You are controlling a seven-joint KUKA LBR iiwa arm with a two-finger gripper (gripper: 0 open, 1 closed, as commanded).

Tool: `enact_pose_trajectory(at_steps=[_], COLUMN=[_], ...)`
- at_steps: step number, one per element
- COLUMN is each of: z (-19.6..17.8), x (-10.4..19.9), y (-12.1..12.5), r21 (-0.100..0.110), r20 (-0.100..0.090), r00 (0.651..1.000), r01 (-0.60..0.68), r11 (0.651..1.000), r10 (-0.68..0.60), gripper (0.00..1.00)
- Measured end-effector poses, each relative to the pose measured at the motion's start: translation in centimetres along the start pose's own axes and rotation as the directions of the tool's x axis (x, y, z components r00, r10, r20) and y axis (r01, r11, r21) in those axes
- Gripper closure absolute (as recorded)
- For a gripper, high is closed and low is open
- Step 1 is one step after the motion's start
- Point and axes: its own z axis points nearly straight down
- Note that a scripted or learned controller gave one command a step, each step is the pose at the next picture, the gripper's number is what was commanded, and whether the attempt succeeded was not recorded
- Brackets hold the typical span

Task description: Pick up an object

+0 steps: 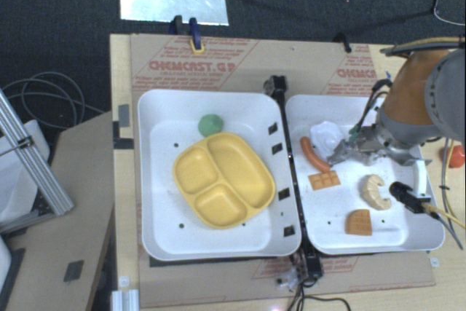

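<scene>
The arm [429, 102] is grey and rounded, with 1 broad orange band, thin black cables, and a dark metal gripper [342, 151].

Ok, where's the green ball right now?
The green ball sits in the left bin, near its far wall, touching the far edge of the yellow divided plate.

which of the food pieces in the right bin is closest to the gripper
The orange sausage, lying just left of the gripper. The waffle square sits lower, and the croissant and bread piece lie farther off.
</scene>
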Motion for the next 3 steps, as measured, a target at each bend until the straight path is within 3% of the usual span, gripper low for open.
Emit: enact_pose_trajectory(at_steps=[1, 2, 3], z=[-0.4, -18.0, -9.8], x=[3.2, 9.2, 7.0], y=[7.0, 6.5, 3.5], r21=[-0.017, -0.026, -0.004], r20=[0.001, 0.000, 0.000], r00=[1.000, 1.000, 1.000], r01=[0.015, 0.016, 0.005], r11=[1.000, 1.000, 1.000], r10=[-0.015, -0.016, -0.005], gripper=[0.00, 0.00, 0.00])
